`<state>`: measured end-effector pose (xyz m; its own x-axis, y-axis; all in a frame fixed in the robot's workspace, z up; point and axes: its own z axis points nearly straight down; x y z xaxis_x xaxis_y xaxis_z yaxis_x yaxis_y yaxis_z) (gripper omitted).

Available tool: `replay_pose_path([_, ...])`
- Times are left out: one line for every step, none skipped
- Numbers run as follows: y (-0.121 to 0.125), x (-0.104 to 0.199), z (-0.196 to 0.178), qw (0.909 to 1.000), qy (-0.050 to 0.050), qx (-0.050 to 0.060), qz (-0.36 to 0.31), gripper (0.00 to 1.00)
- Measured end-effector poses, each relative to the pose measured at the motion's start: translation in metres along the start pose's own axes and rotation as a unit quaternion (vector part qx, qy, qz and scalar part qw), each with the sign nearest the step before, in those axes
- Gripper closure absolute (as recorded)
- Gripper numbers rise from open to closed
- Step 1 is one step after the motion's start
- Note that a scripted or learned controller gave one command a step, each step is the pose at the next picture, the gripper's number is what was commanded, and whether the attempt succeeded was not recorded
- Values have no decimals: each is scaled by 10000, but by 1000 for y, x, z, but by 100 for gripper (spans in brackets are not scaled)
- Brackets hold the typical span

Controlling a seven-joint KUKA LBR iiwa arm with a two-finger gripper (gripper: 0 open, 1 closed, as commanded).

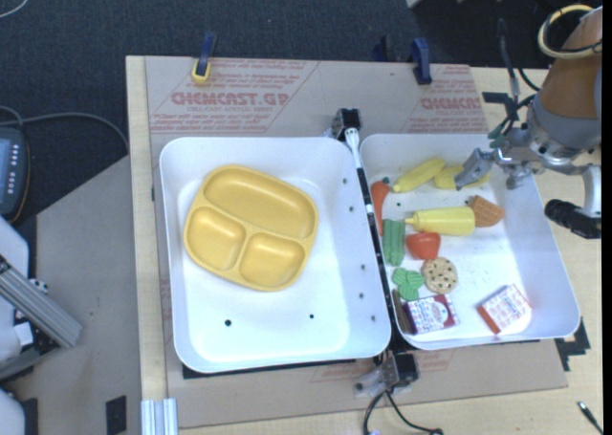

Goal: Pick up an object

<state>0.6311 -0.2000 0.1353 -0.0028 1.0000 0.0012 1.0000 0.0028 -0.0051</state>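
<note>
KUKA iiwa arm (572, 89): grey body, orange band.
Yellow cable loop at top; small grey metal pincer (475, 171).

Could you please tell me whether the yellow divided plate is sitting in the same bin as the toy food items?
No, the yellow divided plate lies alone in the left bin, while the toy food is in the right bin.

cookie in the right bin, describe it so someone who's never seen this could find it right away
Look in the right bin, the one crowded with toy food. Near its lower left, find the round tan cookie with dark specks, just below the red tomato and right of the green leafy piece. It is the only flat, speckled disc there.
</note>
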Motion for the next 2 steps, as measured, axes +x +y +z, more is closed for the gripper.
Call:
replay_pose_path([0,1,53,10000,3,3,1,0])
replay_pose_path([2,1,38,10000,-8,-33,-4,100])
